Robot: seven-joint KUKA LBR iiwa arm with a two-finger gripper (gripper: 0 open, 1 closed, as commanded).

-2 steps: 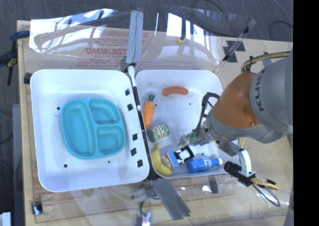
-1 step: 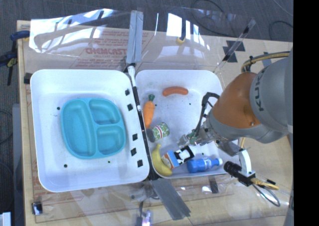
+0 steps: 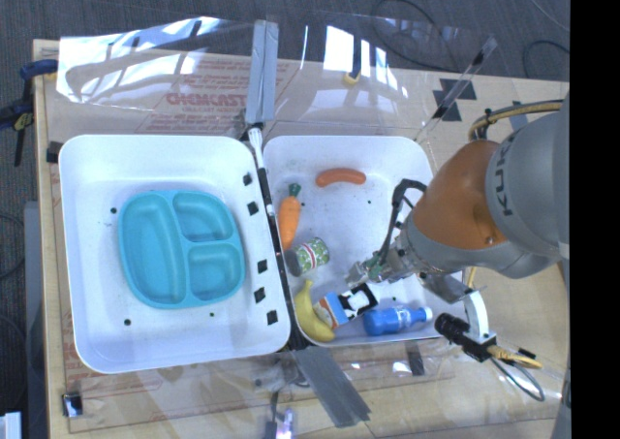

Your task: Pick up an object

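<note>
Gripper (image 3: 360, 294) is down in the right bin (image 3: 383, 151), right over the blue bottle (image 3: 392, 318) next to the banana (image 3: 310, 313). Honestly can't tell its state.

Two white bins (image 3: 155, 350), one blue tray (image 3: 181, 247), one carrot (image 3: 289, 219), sausage (image 3: 341, 176), banana (image 3: 310, 312), can (image 3: 311, 256), blue bottle (image 3: 395, 318).

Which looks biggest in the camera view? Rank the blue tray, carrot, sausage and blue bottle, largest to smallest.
1. blue tray, by far the largest.
2. blue bottle.
3. carrot, close to the bottle, so that order is unsure.
4. sausage, smallest.
</note>
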